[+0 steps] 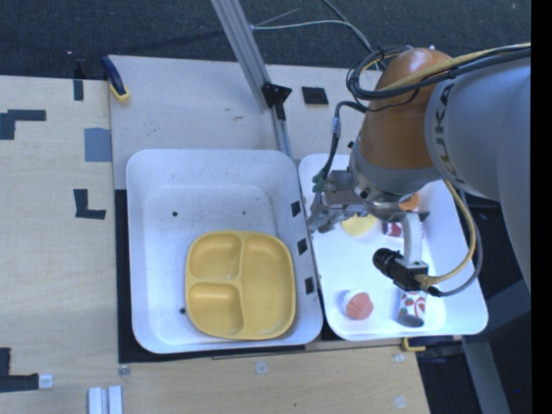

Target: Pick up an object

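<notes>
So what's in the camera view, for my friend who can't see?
A grey and orange robot arm reaches down into the right white bin, which holds small toys. The left white bin holds a yellow divided plate.

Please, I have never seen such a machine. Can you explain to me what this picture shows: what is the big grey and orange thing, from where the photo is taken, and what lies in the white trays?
The big grey and orange thing is a robot arm. It reaches in from the right. One fixed camera looks down on the bench at a slant.

Two shallow white bins stand side by side. The left bin holds a yellow divided plate. The arm hangs over the right bin, which holds a few small items: a pale yellow piece, a reddish round object, and a red and white item by the near edge.

The arm's grasping end sits low over the right bin's left side. Whether it holds anything cannot be told here.
</notes>
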`<control>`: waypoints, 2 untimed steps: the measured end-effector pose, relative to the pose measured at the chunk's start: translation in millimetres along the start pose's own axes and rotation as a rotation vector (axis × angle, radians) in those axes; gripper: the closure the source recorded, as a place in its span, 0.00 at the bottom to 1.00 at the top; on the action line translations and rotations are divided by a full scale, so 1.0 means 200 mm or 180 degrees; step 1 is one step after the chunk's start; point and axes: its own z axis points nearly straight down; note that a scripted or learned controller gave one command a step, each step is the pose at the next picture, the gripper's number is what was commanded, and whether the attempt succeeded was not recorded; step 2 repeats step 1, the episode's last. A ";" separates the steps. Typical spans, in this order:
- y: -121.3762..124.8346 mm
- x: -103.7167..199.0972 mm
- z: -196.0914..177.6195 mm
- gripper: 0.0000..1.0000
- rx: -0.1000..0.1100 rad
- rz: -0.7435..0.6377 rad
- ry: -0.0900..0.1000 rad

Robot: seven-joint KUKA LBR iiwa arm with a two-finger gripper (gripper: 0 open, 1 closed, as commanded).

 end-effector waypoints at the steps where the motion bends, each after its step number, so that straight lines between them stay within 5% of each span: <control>1: -0.03 0.23 0.07 1.00 0.0005 0.0007 -0.0004; 2: -0.03 0.23 0.07 1.00 0.0005 0.0007 -0.0004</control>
